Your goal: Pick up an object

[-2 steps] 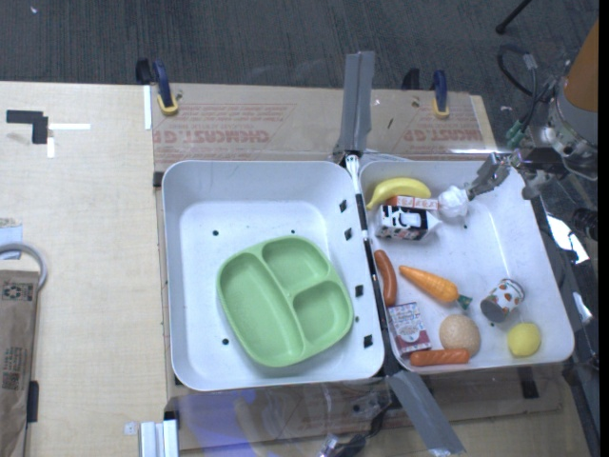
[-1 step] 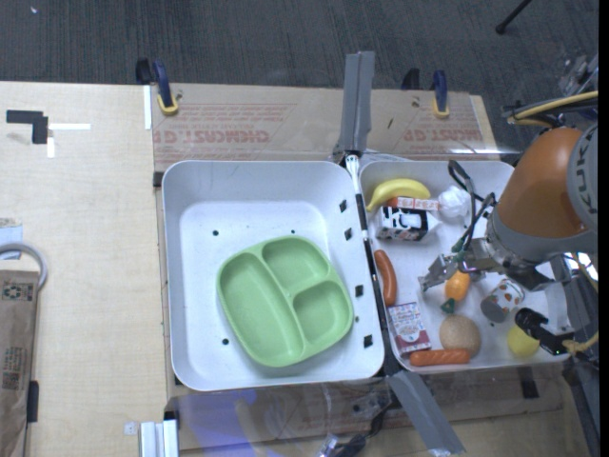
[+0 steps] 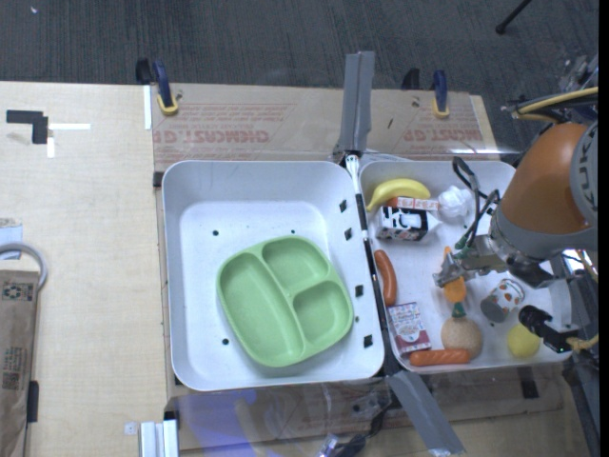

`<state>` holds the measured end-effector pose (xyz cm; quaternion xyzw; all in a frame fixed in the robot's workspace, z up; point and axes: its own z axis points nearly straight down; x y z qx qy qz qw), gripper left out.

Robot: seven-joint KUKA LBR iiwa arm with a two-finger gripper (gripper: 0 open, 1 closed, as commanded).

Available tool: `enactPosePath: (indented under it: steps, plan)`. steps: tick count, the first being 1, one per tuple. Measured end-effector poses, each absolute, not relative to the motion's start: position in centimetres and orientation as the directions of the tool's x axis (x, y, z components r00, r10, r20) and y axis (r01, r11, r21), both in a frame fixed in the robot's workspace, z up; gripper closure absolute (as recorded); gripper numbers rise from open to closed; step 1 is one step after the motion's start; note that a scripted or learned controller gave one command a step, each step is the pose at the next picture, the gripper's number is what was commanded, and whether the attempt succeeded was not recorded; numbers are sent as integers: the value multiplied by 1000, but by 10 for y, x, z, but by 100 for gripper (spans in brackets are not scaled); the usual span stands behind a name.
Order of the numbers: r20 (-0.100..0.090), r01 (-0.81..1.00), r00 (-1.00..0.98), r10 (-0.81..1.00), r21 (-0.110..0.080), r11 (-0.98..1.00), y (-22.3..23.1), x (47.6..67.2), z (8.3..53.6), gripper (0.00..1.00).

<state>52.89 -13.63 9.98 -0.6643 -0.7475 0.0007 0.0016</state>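
I see open floor along the left bin's [image 3: 181, 255] back edge (green tray [image 3: 285, 300] fills its front); the right bin [image 3: 419, 284] is crowded.

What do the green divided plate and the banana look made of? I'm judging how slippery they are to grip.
Green divided plate: probably moulded plastic, one even colour, matte with a soft sheen. Banana: probably plastic toy food, uniform yellow and smooth, though real fruit can't be excluded.

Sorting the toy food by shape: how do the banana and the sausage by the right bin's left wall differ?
The banana is yellow; the sausage is reddish-orange. The banana curves and lies across the bin's far end; the sausage is straighter and lies along the left wall, nearer the camera. Both are elongated and lie flat in the right bin.
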Motion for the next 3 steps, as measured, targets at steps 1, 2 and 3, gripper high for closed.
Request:
enactPosePath:
  steps: [1, 2, 3]
  plan:
    - [1, 993, -118, 993, -3, 118, -136, 529, 100, 0]
    - [1, 998, 66, 998, -1, -66, -124, 514, 92, 0]
    - [1, 998, 69, 998, -1, -69, -125, 515, 100, 100]
